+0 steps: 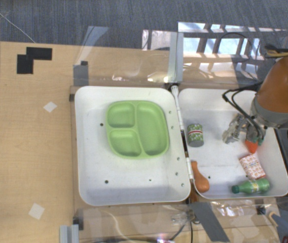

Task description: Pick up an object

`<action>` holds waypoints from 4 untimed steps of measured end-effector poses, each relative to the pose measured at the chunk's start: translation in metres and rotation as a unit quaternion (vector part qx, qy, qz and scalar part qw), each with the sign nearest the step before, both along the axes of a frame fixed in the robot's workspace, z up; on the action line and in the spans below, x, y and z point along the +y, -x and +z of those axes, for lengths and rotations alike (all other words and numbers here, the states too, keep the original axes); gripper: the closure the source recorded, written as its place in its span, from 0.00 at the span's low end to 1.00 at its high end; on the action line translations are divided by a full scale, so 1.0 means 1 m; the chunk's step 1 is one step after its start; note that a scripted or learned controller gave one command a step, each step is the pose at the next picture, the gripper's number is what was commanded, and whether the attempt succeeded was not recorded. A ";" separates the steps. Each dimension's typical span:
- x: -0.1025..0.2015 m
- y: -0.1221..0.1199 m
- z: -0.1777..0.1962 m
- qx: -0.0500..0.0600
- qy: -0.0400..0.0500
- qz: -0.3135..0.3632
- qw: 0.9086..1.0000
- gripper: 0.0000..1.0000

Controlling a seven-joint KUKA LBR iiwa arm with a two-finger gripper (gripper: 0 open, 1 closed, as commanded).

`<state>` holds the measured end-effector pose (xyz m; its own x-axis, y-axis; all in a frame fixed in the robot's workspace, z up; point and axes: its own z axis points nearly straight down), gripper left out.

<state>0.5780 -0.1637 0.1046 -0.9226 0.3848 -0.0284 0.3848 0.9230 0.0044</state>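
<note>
The right bin (220,158) holds several small items. A green-labelled can (195,134) stands near the bin's left wall. An orange-brown drumstick-shaped toy (200,178) lies at the front left corner. A green bottle (250,187) lies on its side along the front wall, with a red-and-white packet (252,166) just behind it. A small red-orange piece (253,146) sits by the right side. My gripper (239,130) hangs over the middle right of this bin, just left of and above the red-orange piece, with nothing seen between its fingers.
The left bin (93,176) carries a green divided plate (136,129) in its middle. A raised divider (181,135) separates the two bins. My arm's orange band (281,87) and a black cable (235,97) hang over the right bin's far right corner.
</note>
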 end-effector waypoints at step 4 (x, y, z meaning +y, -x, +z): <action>0.054 0.089 0.098 0.009 -0.003 -0.023 1.000 1.00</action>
